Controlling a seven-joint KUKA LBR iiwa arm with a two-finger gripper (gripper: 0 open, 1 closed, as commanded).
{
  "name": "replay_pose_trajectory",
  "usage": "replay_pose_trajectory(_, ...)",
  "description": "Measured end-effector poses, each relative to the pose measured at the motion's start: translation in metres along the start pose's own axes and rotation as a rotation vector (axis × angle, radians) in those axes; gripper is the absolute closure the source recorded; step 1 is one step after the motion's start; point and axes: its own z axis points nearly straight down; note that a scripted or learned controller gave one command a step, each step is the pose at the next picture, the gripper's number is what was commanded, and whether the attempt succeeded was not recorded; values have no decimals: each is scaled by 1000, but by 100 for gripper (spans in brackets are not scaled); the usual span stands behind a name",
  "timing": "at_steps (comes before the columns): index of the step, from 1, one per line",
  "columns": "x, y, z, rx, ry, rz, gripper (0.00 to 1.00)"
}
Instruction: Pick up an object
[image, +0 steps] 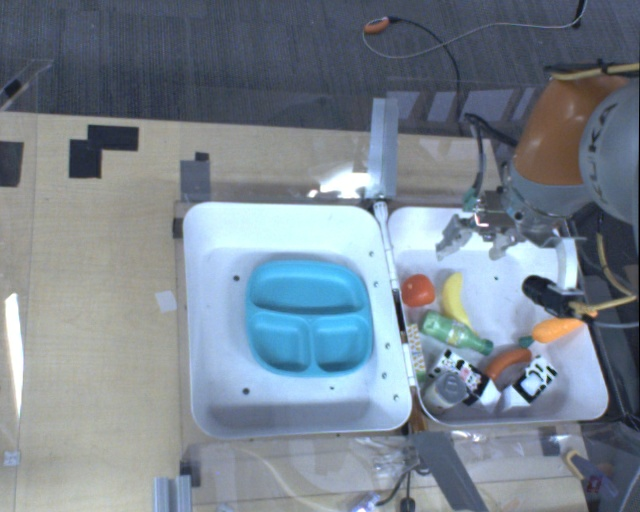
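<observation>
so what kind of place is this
Likely a robot lab's bin-picking test bench: two white bins side by side, toy food like a banana and tomato, and a grey-and-orange arm with its gripper above them.

No legible text, labels or numbers.

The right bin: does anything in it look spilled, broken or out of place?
Nothing stands out. In the right bin, the tomato, banana, green bottle and carrot lie loosely jumbled, all inside the walls. The gripper hovers above them.
</observation>
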Motion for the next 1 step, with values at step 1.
replay_pose_trajectory(1,-35,-23,95,-3,0,-126,0)
